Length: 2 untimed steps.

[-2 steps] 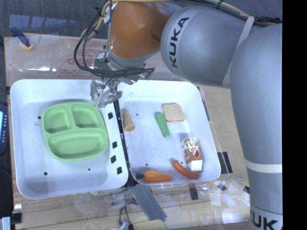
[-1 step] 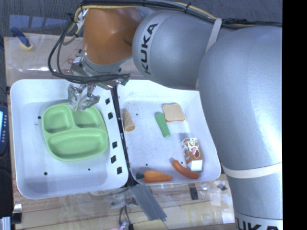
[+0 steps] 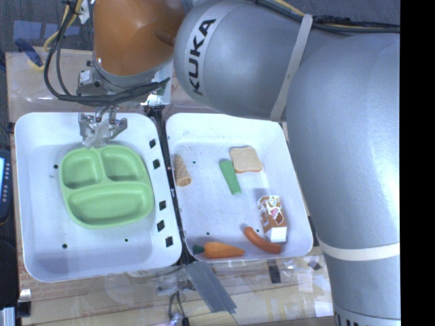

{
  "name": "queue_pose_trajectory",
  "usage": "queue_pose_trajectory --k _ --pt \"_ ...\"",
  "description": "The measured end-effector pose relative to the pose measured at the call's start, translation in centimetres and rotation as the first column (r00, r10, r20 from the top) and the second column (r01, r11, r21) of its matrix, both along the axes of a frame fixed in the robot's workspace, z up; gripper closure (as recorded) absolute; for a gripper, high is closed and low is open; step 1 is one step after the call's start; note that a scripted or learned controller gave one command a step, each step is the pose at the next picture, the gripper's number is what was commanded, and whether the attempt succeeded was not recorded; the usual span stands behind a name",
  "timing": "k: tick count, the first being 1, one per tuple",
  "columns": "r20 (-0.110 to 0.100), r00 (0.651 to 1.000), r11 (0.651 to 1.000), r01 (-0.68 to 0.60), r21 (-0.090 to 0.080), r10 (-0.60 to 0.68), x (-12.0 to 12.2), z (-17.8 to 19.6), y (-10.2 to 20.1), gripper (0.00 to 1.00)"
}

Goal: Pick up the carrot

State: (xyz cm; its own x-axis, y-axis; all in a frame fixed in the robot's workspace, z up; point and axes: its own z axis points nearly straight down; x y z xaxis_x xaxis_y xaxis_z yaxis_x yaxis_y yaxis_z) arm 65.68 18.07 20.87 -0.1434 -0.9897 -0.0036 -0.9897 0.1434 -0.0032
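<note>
Lying carrot (image 3: 219,250) well apart from jaws (image 3: 102,129), other bin.

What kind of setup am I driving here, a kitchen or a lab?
Likely a lab test bench: a KUKA arm over two white bins, toy food like the carrot, and loose cables.

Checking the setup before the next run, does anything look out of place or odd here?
Nothing looks spilled or damaged. The gripper sits over the left bin by the green tray, while the carrot lies in the right bin.
</note>
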Motion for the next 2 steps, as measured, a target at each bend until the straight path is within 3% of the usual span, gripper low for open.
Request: queue_pose_trajectory --k 1,2 --pt "-0.001 0.972 0.972 -0.237 0.000 0.237 -0.2 1.8 3.4 1.00" --pt "-0.006 0.633 0.633 -0.774 0.001 0.774 -3.1 0.4 3.9 1.00"
